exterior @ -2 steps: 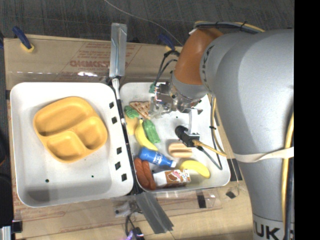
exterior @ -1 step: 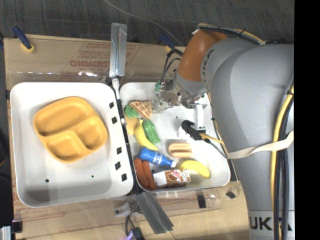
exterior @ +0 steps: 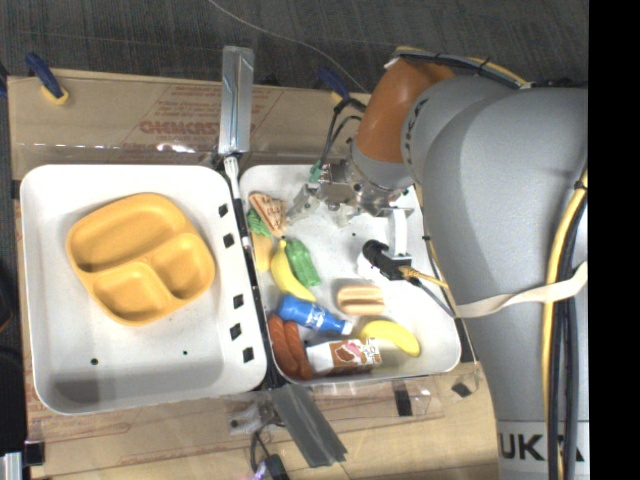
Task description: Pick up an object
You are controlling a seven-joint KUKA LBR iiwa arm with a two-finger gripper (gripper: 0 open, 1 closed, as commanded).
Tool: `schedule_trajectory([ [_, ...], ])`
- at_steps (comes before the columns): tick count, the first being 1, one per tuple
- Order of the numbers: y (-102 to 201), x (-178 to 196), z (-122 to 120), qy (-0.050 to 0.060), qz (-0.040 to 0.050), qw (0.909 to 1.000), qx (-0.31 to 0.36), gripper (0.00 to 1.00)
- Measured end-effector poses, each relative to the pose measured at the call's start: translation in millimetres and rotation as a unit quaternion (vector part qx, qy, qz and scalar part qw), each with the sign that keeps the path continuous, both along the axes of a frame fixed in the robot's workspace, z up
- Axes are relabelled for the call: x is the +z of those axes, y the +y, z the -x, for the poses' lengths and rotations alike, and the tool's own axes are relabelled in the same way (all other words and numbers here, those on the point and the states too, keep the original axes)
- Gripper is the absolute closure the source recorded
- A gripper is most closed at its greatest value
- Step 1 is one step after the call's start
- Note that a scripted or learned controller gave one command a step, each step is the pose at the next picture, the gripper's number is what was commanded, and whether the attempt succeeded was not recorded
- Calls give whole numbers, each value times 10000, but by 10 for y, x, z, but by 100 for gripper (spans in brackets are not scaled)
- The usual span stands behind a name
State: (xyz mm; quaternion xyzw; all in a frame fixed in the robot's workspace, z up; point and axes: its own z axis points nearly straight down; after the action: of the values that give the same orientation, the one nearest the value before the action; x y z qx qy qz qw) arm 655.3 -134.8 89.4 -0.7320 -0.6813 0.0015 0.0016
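White plastic walls of the right bin (exterior: 440,353) kept the toy food heaped together, so the gripper (exterior: 335,196) hung over that bin's far end; whether it was wide or narrow could not be told. Nearest, by the bin's left wall, the green pickle (exterior: 300,263) lay pointing diagonally, beside the banana (exterior: 284,280).

Red print runs along the cardboard sheet (exterior: 150,118) behind the bins, its biggest line seeming to start "CHEMCR", though glare and blur make the rest unreadable. Low on the arm's grey base (exterior: 530,438) stand white letters "UK", cut off at the edge. The small carton (exterior: 345,354) carries a printed label too small to read.
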Motion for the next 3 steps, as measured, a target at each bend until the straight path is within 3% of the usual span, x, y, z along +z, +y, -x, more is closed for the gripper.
schedule_trajectory([
  [2,1,12,1173,-2,-10,9975,712,0],
  [3,159,44,1725,-99,14,9938,1109,0],
])
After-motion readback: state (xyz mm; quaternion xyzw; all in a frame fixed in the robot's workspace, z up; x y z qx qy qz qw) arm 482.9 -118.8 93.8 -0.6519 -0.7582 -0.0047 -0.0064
